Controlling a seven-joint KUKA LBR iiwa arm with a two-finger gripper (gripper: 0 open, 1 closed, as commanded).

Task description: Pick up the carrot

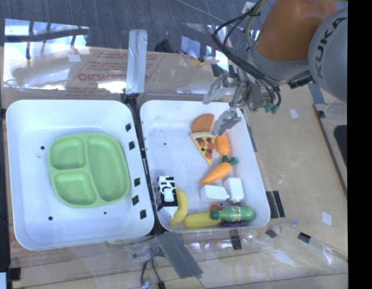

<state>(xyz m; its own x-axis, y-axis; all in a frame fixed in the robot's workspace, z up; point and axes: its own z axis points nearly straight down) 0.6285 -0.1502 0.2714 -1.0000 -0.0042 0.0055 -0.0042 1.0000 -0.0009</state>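
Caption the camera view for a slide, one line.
Gripper poised over the right bin, just above the upper carrot; green plate in the left bin.

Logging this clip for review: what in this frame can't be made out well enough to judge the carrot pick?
- Gripper, camera view: blurred over the upper carrot; contact with it unclear.
- Green bottle: label too small to read.
- Black-and-white item beside the banana: too small to identify.
- Arm: cut off by the top edge.
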